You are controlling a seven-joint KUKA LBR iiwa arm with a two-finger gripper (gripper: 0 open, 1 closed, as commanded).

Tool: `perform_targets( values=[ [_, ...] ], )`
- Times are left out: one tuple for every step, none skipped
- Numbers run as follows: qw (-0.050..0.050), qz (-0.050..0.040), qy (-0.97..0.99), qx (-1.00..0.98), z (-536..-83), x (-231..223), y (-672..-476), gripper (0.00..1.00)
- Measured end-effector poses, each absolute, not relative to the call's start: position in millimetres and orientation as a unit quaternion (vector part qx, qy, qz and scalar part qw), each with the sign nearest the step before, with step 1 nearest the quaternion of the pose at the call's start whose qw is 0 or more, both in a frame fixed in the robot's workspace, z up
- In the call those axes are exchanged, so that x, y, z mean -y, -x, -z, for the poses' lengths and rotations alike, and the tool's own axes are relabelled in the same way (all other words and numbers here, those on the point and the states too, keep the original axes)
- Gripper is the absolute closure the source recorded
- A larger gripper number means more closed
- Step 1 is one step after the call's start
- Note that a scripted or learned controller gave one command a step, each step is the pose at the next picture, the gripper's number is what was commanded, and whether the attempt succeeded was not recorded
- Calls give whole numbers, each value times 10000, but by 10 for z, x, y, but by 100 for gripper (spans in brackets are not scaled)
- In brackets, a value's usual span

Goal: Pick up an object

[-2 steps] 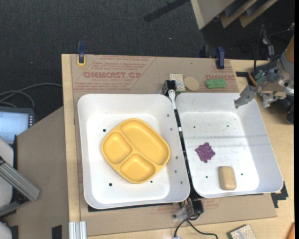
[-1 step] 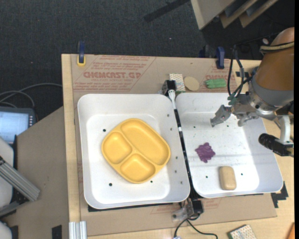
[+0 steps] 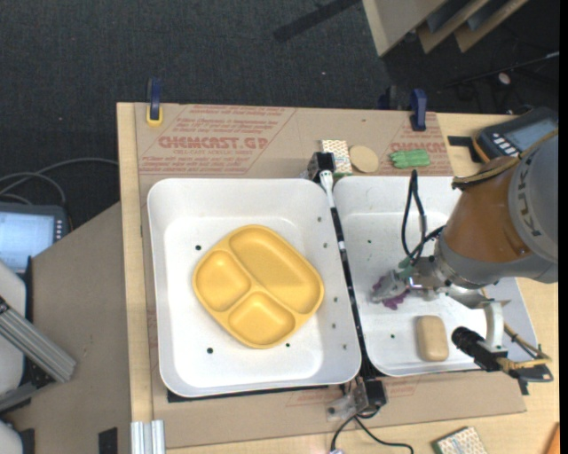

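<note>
Hovering gripper (image 3: pixel 397 288) low in right bin (image 3: pixel 373 230); finger state unclear. Centre on purple object (image 3: pixel 387 285), clear of tan block (image 3: pixel 432 338), before closing.

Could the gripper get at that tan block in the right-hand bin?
Probably yes. The tan block lies by itself on the right bin's floor, nothing on top, and the gripper hangs close beside it.

Dark grey carpet (image 3: pixel 222 53) surrounds a bench topped with printed brown cardboard (image 3: pixel 222 137). Light wooden furniture (image 3: pixel 426 22) stands at upper right.
</note>
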State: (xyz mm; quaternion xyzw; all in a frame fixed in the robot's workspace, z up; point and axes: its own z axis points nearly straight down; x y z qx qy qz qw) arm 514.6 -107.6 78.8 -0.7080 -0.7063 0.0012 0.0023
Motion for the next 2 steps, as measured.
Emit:
perform_targets(
  values=[
    [-26, 8, 7080, 7062, -952, 1089, -5178, 100],
    [-22, 44, 7033, 7109, -1900, 190, -5091, 100]
  ],
)
